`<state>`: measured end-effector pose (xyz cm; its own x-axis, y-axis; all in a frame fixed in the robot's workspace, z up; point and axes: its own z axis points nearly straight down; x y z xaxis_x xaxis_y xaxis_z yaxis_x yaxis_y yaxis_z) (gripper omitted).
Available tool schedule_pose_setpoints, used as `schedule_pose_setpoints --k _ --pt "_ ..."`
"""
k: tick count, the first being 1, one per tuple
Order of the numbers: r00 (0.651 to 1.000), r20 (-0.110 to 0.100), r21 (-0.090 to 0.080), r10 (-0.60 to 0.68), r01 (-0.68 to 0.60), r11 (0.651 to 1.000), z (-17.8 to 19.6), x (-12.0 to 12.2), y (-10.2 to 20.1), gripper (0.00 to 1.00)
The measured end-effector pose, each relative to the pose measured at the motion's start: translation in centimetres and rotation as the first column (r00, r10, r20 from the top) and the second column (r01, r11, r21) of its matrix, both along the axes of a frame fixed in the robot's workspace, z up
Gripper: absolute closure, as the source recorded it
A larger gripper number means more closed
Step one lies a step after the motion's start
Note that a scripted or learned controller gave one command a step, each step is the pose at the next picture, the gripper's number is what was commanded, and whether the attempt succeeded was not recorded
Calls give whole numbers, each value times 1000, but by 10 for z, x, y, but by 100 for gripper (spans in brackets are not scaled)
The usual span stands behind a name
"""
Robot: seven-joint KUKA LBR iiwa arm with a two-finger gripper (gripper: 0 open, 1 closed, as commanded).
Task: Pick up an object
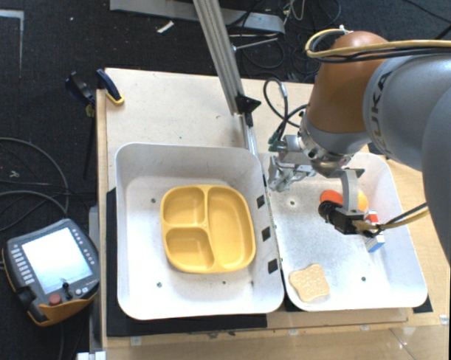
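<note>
Zero objs seen held: pick not yet done, judged approx at approach stage, w/ grasp + lift both left.

Near to far:
- Right bin (388,270), near corner: tan toast-shaped piece (310,282), lying flat, well apart from arm.
- Left bin (136,209): divided yellow plate (207,228), 3 compartments, all bare, sits mid-bin.
- Right bin, mid: orange-yellow item (330,196), partly hidden by arm hardware; shape unclear.
- Right bin, far-left part: gripper (285,174) hangs over bare floor close to wall shared w/ left bin, beside the orange-yellow item, not on it.

Open or closed: can't tell from this angle. Likeliest target, as a guess: orange-yellow item, being closest.
</note>
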<state>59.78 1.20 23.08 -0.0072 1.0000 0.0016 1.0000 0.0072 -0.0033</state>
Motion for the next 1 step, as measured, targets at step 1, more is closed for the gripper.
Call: schedule_pose_setpoints --k 1 --pt "1000 2 1 1 -1 1000 9 -15 47 100"
